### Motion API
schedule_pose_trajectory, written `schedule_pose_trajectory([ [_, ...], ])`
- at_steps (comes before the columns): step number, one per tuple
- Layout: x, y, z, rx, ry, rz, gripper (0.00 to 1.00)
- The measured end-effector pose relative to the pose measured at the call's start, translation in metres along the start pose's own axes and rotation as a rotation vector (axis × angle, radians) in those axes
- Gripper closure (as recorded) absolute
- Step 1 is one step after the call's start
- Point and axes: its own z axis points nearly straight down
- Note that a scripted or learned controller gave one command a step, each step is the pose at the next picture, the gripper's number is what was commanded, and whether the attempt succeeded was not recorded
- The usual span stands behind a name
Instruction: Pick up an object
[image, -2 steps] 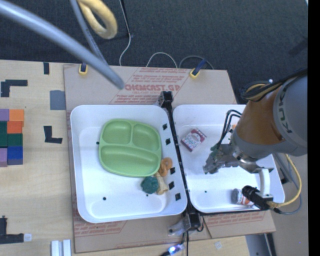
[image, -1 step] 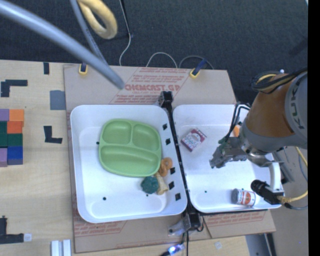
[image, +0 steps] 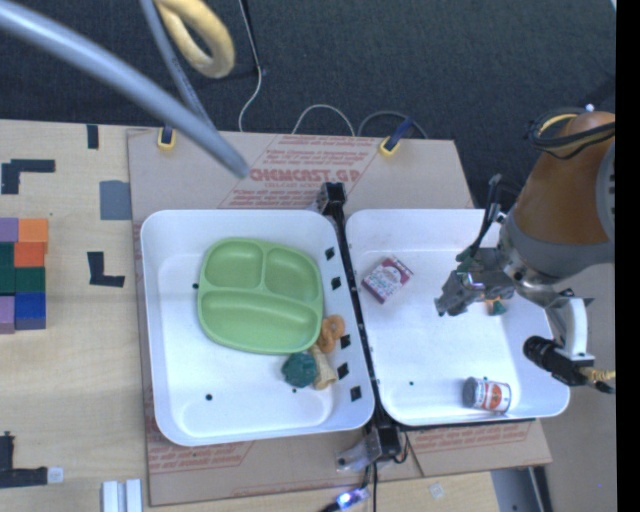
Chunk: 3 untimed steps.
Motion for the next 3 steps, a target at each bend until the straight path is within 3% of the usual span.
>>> schedule_pose_trajectory([
  [1,0.000,0.001,-0.034,0.001,0.000,0.000,1.00],
  [3,0.087,0.004,-0.003,0.007,0.001,-0.004,1.00],
])
